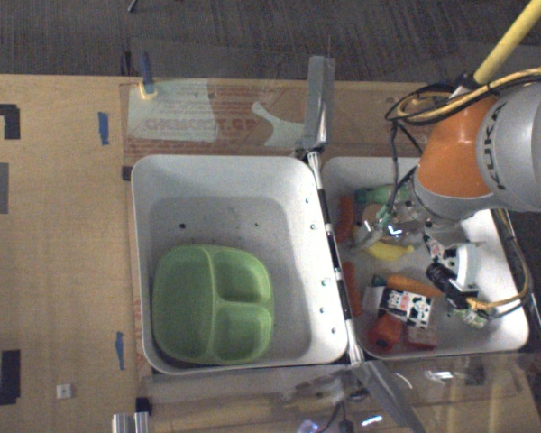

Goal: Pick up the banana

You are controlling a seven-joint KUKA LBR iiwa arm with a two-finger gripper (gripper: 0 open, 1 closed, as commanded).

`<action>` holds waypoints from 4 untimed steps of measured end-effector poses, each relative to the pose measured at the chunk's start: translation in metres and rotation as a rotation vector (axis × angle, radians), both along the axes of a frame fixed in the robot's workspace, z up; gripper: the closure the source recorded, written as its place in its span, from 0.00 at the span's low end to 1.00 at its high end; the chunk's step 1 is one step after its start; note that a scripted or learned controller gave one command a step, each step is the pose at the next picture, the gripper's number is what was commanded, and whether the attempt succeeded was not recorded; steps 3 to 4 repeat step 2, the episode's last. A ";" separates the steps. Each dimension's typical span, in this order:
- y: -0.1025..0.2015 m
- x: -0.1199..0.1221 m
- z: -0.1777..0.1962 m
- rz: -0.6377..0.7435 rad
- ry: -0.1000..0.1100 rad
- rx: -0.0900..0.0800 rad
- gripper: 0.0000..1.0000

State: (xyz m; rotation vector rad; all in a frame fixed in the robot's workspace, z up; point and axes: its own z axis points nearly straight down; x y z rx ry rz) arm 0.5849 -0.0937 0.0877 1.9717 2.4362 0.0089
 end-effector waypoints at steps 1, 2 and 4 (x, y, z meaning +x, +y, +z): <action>0.000 0.001 0.011 -0.002 -0.003 0.002 1.00; 0.069 0.038 0.097 -0.372 0.008 0.002 1.00; 0.069 0.038 0.097 -0.372 0.008 0.002 1.00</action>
